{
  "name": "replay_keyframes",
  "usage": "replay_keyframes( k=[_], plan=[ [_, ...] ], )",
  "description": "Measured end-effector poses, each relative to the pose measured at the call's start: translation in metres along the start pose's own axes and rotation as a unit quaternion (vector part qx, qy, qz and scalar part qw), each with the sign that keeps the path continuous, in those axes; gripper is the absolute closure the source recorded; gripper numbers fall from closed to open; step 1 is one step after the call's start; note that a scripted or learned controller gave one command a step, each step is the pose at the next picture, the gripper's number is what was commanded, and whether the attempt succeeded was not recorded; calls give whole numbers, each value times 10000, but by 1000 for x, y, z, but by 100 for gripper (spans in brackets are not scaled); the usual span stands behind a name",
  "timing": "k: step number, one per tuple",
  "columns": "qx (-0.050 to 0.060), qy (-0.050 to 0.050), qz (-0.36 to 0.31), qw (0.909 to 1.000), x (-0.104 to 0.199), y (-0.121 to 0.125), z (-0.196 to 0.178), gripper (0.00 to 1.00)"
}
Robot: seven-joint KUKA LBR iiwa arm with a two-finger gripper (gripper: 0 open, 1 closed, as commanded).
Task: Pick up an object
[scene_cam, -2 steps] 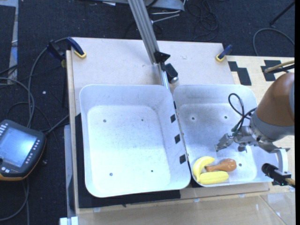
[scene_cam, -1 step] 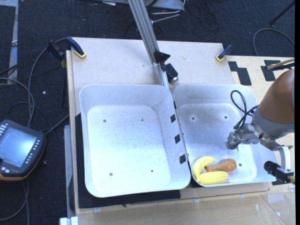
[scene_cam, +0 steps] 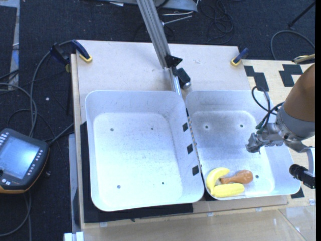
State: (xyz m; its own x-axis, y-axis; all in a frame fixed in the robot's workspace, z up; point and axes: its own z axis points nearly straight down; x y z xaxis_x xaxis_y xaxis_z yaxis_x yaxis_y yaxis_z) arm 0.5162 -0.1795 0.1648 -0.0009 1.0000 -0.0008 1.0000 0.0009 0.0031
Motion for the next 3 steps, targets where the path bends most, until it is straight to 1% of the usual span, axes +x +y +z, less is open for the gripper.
replay_keyframes(
  k=[1,2,3],
  plan=[
    [-3,-1,1,10000,0,1,-52,100],
    [10,10,-21,10000,59,3,-61,100],
    [15,8,-14,10000,103,9,-67,100]
  ],
)
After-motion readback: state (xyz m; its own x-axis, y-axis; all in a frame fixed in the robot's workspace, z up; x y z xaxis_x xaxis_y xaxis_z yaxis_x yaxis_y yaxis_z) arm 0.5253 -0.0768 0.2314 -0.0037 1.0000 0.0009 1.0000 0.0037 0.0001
